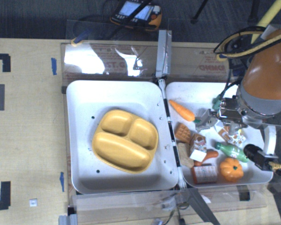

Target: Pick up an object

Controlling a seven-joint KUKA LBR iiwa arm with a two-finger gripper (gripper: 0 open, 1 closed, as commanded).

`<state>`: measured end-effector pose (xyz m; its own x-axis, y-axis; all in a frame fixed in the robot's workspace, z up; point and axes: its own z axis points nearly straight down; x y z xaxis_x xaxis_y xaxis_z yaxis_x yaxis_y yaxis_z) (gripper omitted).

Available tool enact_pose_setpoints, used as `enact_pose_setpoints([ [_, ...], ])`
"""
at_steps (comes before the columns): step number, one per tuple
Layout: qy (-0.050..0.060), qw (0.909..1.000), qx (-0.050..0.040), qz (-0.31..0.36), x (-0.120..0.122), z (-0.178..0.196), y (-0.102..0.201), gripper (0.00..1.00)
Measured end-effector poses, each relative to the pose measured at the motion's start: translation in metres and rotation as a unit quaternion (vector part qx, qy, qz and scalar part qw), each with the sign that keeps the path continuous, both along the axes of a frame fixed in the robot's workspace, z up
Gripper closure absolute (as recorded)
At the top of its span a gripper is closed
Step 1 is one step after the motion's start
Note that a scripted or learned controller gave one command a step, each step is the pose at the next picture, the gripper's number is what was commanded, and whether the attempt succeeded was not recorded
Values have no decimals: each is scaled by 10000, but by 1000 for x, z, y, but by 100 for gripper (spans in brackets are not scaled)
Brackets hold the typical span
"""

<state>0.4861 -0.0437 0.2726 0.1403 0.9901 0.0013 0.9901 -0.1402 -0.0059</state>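
Note:
The right bin (215, 89) holds several small toy foods. An orange carrot (182, 110) lies near its left wall, with a brown waffle-like block (183, 132) below it. A white and red packet (198, 145), a green bottle (232, 151), a red can (205, 173) and an orange pumpkin (231, 169) crowd the front. My gripper (223, 117) hangs over the middle of this bin, just right of the carrot and above a small printed packet (233, 136). I see nothing held in it.
A yellow divided plate (125, 139) lies in the left bin (79, 97). A clear panel and a metal post (163, 55) stand behind the bins. The grey arm with its orange band (268, 69) covers the right bin's far right corner.

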Motion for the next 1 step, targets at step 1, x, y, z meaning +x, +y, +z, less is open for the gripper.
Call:
enact_pose_setpoints([
  [1, -15, 9990, -7, -438, 30, -29, -6, 0],
])
